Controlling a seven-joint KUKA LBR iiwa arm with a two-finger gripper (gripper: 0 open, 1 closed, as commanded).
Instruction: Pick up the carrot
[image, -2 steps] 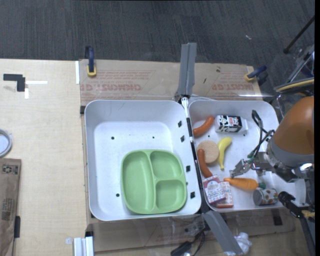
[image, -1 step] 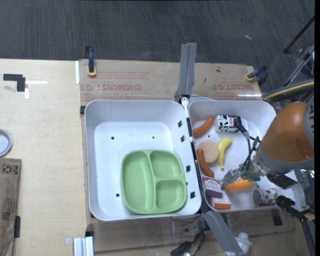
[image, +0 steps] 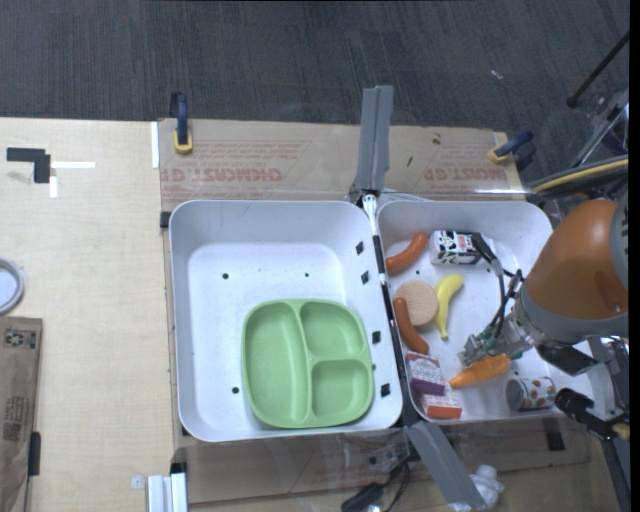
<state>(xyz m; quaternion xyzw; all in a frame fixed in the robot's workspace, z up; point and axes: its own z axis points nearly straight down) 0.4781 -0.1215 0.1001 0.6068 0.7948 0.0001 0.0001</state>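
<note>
You see the carrot (image: 482, 371) lying in the right bin (image: 520, 215), toward its near side, tilted with its thicker end up to the right. The end effector (image: 487, 345) sits just above it, touching or almost touching its far edge; you cannot tell whether it is open, closed or gripping the carrot. The arm (image: 578, 270) reaches in from the right, its orange band over the bin's right rim. Left of the carrot you find a small box (image: 426, 373) and a red-topped packet (image: 441, 405); to the right lies a can (image: 530, 392). Farther off rest a banana (image: 446, 300), a round cookie (image: 417, 301), two sausages (image: 406, 252) and a cow-patterned carton (image: 457, 246). The left bin (image: 200, 300) holds a green divided plate (image: 307, 362).
</note>
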